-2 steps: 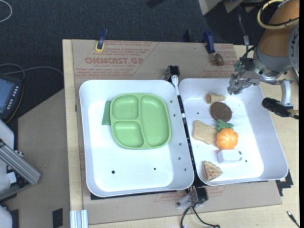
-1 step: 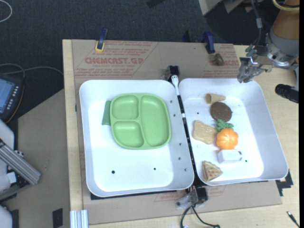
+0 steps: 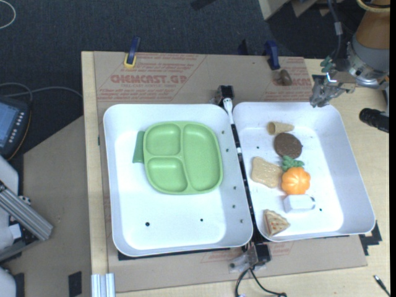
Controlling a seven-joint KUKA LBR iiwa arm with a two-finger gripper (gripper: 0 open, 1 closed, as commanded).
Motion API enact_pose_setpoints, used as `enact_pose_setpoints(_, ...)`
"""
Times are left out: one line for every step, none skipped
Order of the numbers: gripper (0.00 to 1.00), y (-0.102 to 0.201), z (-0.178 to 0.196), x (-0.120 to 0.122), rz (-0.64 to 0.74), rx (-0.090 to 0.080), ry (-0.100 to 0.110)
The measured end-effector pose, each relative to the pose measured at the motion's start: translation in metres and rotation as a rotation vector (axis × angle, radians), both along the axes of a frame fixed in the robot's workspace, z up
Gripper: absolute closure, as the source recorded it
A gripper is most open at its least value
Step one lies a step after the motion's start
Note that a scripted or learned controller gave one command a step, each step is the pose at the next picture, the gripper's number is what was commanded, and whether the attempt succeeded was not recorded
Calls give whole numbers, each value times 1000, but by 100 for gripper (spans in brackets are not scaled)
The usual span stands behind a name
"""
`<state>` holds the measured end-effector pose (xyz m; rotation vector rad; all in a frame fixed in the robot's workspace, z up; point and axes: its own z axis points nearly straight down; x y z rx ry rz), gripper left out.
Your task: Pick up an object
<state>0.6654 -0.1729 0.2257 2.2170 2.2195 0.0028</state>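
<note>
Gripper (image 3: 321, 98) at right bin's (image 3: 346, 166) far edge, finger state unclear, nothing held; best drop straight over orange fruit (image 3: 295, 180), avoiding neighbours.

Your KUKA arm (image 3: 371, 26) reaches in from the upper right of the camera view, its orange band showing near the top edge above the grey wrist. The wrist angles down and to the left, carrying the pincer (image 3: 320, 99) low at the far right corner, its metal tip pointing downward. You see nothing held at the tip. At this size and slant you cannot tell how the tip is set.
</note>
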Motion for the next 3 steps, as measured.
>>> enact_pose_setpoints(100, 47, -9, -6, 2, 3, 7)
enact_pose_setpoints(100, 89, -4, -16, 2, 3, 7)
enact_pose_setpoints(100, 113, -9, -12, 2, 3, 7)
